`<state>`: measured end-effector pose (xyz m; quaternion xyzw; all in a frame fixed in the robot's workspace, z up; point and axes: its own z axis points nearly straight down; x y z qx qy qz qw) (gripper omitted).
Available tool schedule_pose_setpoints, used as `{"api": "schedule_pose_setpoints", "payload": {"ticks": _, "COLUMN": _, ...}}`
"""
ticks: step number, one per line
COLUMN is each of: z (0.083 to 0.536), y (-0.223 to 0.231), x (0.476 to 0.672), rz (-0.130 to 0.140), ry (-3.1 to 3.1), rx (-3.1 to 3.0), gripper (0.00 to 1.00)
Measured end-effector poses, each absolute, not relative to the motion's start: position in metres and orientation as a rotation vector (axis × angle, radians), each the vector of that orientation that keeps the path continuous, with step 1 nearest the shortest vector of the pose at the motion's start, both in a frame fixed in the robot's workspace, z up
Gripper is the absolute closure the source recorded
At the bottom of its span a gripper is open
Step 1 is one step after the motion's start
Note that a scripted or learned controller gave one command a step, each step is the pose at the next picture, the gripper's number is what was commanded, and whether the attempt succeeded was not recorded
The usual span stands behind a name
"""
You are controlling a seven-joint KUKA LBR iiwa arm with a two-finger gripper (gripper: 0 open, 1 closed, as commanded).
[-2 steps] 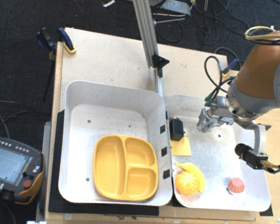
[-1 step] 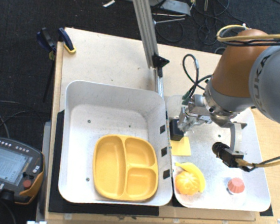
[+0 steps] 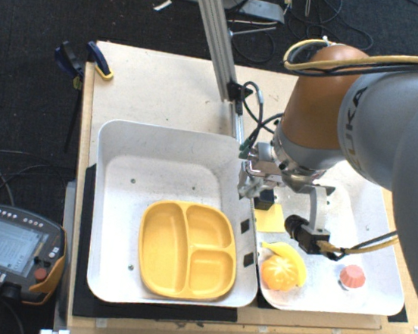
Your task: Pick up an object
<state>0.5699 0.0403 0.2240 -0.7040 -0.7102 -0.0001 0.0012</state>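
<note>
A robotics lab is showing here — a teach pendant (image 3: 7,252) lying beside the bench (image 3: 158,87), loose cables (image 3: 289,20) trailing over dark carpet.

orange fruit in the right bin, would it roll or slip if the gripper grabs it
The orange fruit looks round and ridged, so it would probably roll if nudged. It touches the banana, which may check it. Its smooth-looking skin could slip from narrow fingers.

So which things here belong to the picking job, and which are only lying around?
For the job:
gripper
orange fruit
banana
pink piece
yellow card
yellow tray

Just lying about:
control pad
clamp
cables
</note>
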Motion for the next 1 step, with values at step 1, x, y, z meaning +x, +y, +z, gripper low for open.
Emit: {"api": "schedule_pose_setpoints", "payload": {"ticks": 1, "z": 0.2165, "y": 0.0958, "x": 0.5719, "rz": 0.000, "ry": -2.230, "rx": -2.210, "gripper": 1.00}}
